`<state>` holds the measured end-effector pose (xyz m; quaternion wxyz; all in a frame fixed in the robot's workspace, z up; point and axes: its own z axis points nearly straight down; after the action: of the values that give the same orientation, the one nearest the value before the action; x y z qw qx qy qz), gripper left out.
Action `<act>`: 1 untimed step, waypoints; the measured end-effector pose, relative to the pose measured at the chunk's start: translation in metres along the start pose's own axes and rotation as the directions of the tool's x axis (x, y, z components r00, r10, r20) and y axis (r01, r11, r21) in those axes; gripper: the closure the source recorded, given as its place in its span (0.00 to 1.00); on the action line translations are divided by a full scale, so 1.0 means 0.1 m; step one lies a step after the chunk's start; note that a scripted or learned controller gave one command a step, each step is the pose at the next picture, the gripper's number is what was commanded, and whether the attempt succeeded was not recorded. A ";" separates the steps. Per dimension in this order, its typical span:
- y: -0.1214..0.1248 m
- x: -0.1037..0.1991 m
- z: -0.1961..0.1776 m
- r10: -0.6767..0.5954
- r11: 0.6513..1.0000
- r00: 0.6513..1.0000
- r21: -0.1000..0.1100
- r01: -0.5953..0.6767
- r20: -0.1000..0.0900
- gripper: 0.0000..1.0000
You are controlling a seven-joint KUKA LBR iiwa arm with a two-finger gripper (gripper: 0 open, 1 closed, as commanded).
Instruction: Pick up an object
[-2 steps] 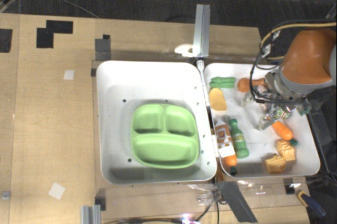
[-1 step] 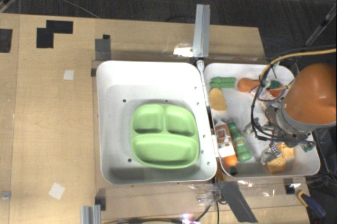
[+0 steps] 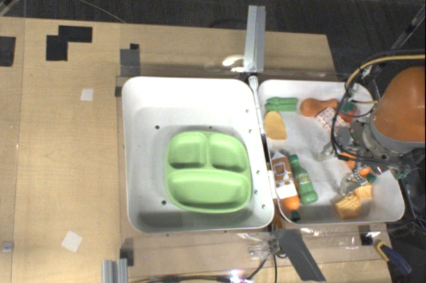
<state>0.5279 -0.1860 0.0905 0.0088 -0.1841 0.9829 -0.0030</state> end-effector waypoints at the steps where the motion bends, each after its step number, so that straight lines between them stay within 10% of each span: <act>1: -0.01 -0.05 -0.14 -0.004 1.000 1.000 0.008 0.004 0.014 1.00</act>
<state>0.5328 -0.1846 0.1050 0.0165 -0.1860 0.9824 -0.0056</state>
